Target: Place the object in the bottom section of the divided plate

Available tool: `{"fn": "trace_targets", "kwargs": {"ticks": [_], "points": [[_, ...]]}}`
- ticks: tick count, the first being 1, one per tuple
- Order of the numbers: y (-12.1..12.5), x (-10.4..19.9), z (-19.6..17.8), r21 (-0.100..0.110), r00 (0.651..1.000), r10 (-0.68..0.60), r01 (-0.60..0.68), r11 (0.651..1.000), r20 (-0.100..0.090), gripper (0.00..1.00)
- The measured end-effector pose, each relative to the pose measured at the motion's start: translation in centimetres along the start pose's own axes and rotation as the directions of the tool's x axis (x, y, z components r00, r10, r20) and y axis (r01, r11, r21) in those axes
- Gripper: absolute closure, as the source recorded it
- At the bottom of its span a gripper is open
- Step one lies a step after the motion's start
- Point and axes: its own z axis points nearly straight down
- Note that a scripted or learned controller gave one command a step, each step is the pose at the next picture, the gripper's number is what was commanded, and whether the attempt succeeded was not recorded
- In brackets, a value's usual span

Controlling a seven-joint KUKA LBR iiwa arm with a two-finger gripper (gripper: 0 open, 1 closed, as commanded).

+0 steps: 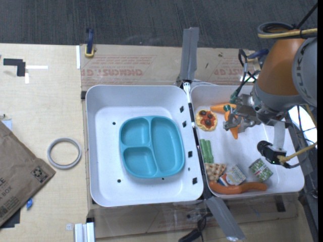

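The teal divided plate (151, 146) lies in the left bin (101, 135), with two sections at the left and one large section at the right. My gripper (236, 121) is over the right bin (282, 183), near its upper left part. An orange pointed toy piece (233, 130) sits between its fingers and sticks out below them, so the gripper is shut on it. A second orange piece (217, 107) lies just to the left, close to a small toy pizza (206, 120).
The right bin also holds a green strip (206, 150), a waffle-like piece (214, 171), a small white packet (235, 175), a green carton (260, 169) and a long orange sausage (237, 187). A tape ring (64, 153) and a brown box (17, 173) lie on the bench at the left.
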Motion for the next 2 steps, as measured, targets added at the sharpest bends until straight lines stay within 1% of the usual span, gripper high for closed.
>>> {"fn": "trace_targets", "kwargs": {"ticks": [1, 2], "points": [[0.1, 5.9, 0.6, -0.003, 0.999, -0.036, 0.036, 0.999, -0.002, 1.00], [-1.2, 15.6, 0.6, -0.004, 0.992, -0.128, 0.128, 0.992, -0.001, 1.00]]}}
